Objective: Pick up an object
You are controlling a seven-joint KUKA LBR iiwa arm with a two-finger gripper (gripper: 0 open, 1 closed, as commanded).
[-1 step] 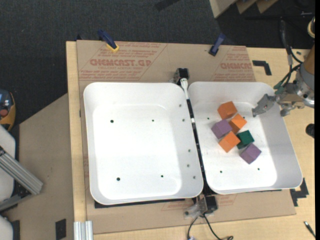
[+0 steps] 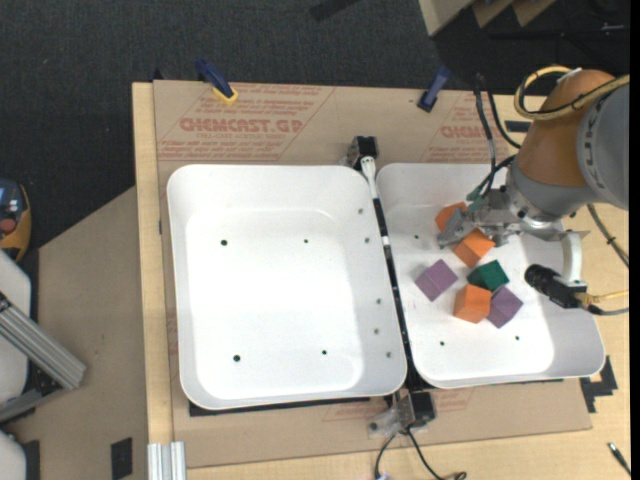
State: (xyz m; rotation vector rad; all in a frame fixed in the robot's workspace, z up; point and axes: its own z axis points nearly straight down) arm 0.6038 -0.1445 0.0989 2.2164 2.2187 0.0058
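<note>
An orange block (image 2: 474,247) lies in the right bin (image 2: 570,353), directly under the tool (image 2: 478,223), with another orange block (image 2: 450,214) just beside it. Judged step: descent onto a block. Its grip state I cannot tell. Next: close squarely, then lift clear of the green block (image 2: 489,275).

The gripper (image 2: 470,230) hangs over orange blocks (image 2: 474,248) in the right bin (image 2: 570,343).

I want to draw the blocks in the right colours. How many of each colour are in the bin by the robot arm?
Orange blocks: 3
Purple blocks: 2
Green blocks: 1
Total: 6, all in the right bin. The orange one by the gripper is partly hidden.
</note>
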